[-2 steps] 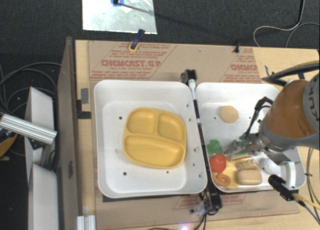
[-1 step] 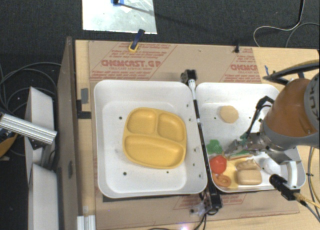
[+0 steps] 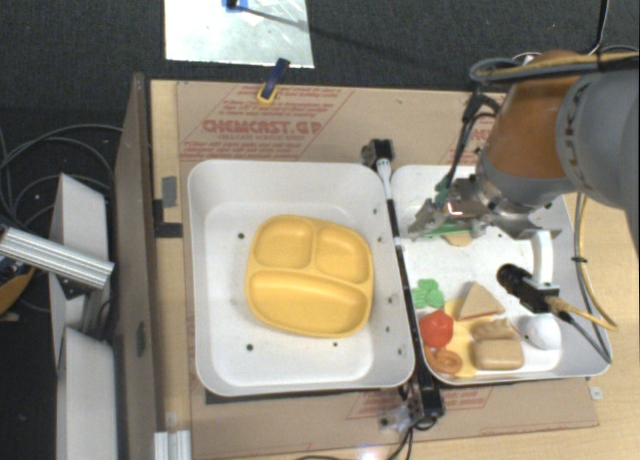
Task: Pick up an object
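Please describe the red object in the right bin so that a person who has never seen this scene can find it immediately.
Look at the right bin, the one holding small toy food pieces, and go to its front left corner. The red tomato-like piece lies there, just below the green leafy piece and left of the tan wedge. It is the only round, red item in the bin.

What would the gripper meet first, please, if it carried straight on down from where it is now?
Probably the small tan piece lying just under the gripper, on the floor of the right bin. From this slanted view the height is hard to judge, so it may land on bare bin floor beside it.
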`<action>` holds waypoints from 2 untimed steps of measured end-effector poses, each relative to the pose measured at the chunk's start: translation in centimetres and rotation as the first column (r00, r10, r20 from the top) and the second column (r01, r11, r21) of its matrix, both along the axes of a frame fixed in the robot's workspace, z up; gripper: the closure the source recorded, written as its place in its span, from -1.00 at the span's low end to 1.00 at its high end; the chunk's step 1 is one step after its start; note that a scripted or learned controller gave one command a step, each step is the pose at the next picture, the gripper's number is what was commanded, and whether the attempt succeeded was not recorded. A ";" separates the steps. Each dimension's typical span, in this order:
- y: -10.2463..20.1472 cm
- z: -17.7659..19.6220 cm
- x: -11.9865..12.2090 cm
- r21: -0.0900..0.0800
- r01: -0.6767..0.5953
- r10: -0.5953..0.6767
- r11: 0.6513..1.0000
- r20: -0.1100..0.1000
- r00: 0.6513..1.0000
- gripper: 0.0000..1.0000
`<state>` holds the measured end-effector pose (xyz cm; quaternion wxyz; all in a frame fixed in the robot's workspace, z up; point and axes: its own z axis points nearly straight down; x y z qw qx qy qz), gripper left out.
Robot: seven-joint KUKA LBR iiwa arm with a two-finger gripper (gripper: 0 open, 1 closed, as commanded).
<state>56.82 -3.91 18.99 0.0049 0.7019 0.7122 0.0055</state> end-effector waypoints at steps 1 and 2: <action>5.1 3.5 -3.0 0.001 0.005 -0.005 1.000 -0.012 1.000 1.00; 11.2 5.3 -1.6 0.002 0.004 -0.004 1.000 -0.011 1.000 1.00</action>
